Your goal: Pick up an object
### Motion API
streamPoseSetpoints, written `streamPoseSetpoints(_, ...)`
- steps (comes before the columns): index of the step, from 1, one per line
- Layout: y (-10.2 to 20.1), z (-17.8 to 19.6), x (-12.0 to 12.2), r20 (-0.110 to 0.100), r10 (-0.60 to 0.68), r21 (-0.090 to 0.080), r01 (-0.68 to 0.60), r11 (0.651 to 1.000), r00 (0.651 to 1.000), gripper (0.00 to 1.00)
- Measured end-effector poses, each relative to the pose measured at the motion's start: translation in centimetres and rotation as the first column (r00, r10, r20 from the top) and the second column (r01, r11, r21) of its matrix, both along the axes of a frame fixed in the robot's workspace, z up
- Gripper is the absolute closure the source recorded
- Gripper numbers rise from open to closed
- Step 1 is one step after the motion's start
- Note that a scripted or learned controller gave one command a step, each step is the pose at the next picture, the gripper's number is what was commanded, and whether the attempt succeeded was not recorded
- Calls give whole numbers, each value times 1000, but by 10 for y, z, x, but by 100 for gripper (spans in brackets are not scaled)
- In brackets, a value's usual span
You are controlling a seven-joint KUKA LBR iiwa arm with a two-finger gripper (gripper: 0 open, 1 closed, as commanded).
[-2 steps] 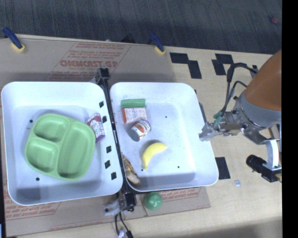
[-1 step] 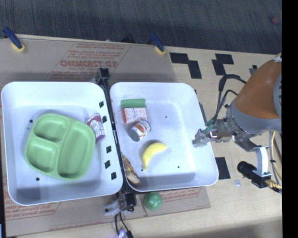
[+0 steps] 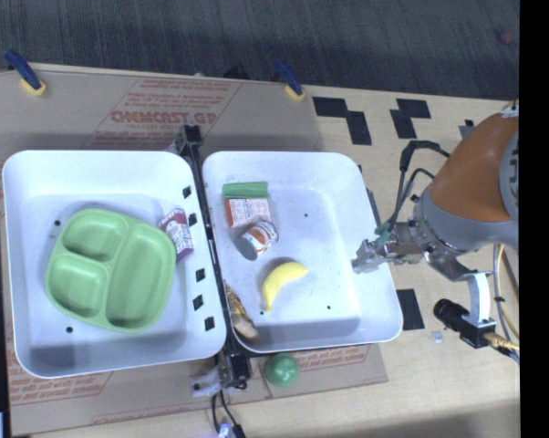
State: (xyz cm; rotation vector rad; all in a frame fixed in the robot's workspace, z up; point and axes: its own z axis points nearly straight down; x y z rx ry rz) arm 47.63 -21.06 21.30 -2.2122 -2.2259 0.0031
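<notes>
In the right bin (image 3: 297,167), a yellow banana (image 3: 281,281) lies near the middle, with a small can (image 3: 258,238) on its side just above it, an orange carton (image 3: 248,212) beyond that and a green block (image 3: 245,189) at the top. The gripper (image 3: 370,255) sits over this bin's right rim, nothing between its fingers; whether they are apart or together I cannot tell. The left bin (image 3: 37,176) holds a green divided plate (image 3: 110,269) and a small packet (image 3: 176,232). A green ball (image 3: 281,369) rests outside, below the bins

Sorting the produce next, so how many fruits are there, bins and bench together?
2: a banana in the right bin, and a green round fruit on the bench below it. None seem hidden.
</notes>
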Motion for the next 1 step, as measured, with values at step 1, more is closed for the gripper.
streamPoseSetpoints(1, 24, 49, 1, 6, 0, -2, 0, 1000, 1000, 100)
